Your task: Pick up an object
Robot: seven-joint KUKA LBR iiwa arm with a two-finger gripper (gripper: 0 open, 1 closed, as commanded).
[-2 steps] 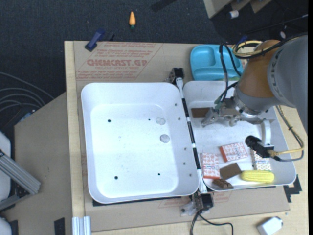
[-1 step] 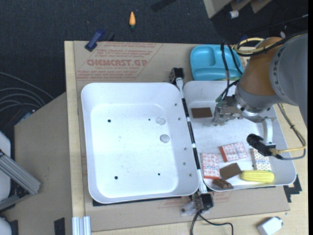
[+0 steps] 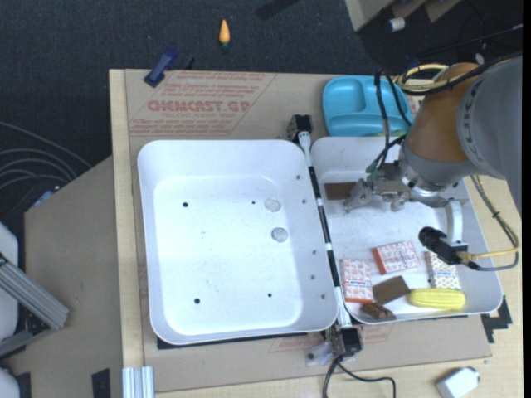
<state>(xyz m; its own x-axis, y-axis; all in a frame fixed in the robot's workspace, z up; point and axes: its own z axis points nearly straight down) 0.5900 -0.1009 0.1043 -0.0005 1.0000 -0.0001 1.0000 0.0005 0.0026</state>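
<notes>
1. Reaching in from the right, the arm [image 3: 452, 131] bends down, with the gripper [image 3: 373, 196] low in the right bin's [image 3: 348, 149] upper half.
2. Open or closed? Cannot tell.
3. Corn cob [image 3: 437, 299] and brown block [image 3: 390, 288] lie by the lower rim, apart from it.

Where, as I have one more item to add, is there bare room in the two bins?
The left bin is nearly all bare, but for two small discs near its right wall. In the right bin, a small patch lies between the gripper and the red packets. Its near edge is crowded: packets, brown block, yellow cob.
</notes>
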